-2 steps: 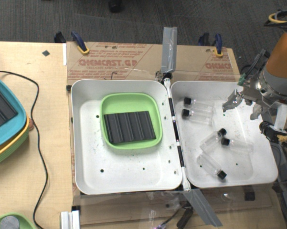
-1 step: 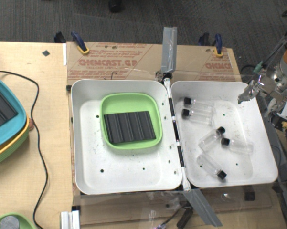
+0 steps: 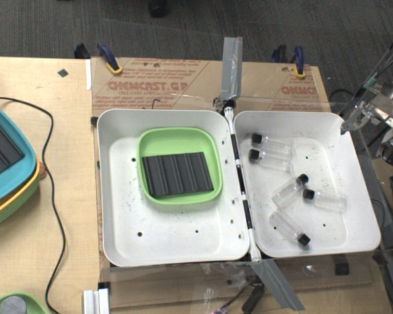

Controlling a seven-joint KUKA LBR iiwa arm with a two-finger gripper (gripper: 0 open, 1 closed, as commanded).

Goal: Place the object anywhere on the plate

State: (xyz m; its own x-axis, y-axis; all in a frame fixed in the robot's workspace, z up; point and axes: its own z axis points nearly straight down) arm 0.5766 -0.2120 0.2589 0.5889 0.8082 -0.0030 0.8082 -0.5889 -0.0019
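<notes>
The teal tray (image 3: pixel 6 159) runs off the left edge, partly cut off.

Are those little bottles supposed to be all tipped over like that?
Maybe not. The clear vials lie on their sides in the right bin, pointing every which way. The green plate in the left bin looks tidy.

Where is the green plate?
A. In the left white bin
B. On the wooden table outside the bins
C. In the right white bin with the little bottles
A. The green plate sits inside the left white bin, with a dark ribbed pad lying on it; the little clear bottles are in the right bin.
</notes>
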